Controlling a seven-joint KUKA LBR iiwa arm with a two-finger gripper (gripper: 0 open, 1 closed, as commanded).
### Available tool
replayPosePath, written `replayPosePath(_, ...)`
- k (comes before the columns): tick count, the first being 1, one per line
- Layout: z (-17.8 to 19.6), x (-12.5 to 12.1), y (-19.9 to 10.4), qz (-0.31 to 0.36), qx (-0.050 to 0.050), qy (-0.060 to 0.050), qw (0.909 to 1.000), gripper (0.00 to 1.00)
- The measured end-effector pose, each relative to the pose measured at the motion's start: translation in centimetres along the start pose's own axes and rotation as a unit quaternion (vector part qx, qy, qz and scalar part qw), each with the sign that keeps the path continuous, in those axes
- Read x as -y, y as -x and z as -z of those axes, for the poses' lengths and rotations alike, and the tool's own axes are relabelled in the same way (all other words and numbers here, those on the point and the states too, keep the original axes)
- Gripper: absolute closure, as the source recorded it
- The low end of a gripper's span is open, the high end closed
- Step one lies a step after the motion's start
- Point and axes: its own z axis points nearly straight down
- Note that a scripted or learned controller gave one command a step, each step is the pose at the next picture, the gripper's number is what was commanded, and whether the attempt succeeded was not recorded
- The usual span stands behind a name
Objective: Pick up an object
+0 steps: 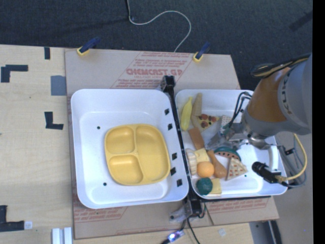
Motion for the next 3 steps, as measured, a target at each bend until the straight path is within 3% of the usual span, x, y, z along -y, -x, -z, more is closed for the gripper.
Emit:
replayPosePath(1,1.2,0.0,-0.1,0.001,-0.001,0.000,1.0000,1.00)
replayPosePath(3,12.8,-0.3,-0.3,0.000,0.000,0.004,1.0000,1.00)
